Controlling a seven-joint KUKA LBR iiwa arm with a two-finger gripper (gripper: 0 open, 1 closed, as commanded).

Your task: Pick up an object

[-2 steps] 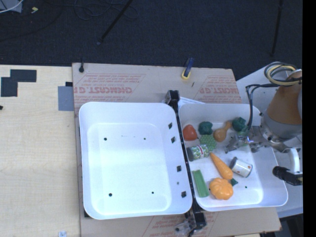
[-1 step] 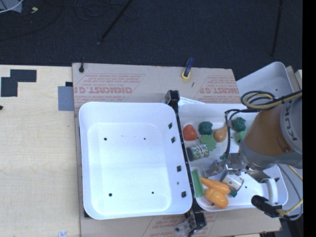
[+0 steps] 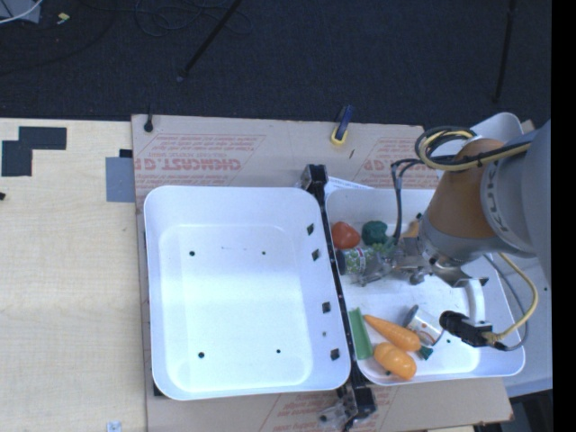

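Clear, crinkled plastic with green and dark print makes up the small object [image 3: 366, 261] lying right at the tip of the gripper [image 3: 385, 263], in the upper left part of the right-hand white bin [image 3: 504, 364], centre right of the frame. It touches or nearly touches the gripper's end, but whether it sits between the fingers cannot be told, nor whether they are apart or together.

Around it lie six other loose things. One red-orange rounded piece [image 3: 345, 235] rests just above and left of it, against the bin's left wall. One dark green rounded lump [image 3: 375, 232] sits just right of that, close above the gripper. Lower in the bin, one flat green strip [image 3: 360, 334] lies along the left wall. Beside it is one long orange carrot-shaped toy [image 3: 392, 332], and below that one shorter, rounder orange piece [image 3: 395, 361]. One small grey and white item [image 3: 425, 329] lies just right of the carrot shape.

Two shallow white bins stand side by side on the brown cardboard-covered counter [image 3: 229, 150]; the left-hand one [image 3: 158, 286] is the larger in the frame. The grey arm with its orange band [image 3: 459, 201] reaches in from the right edge, with yellow and black cables looping above it.
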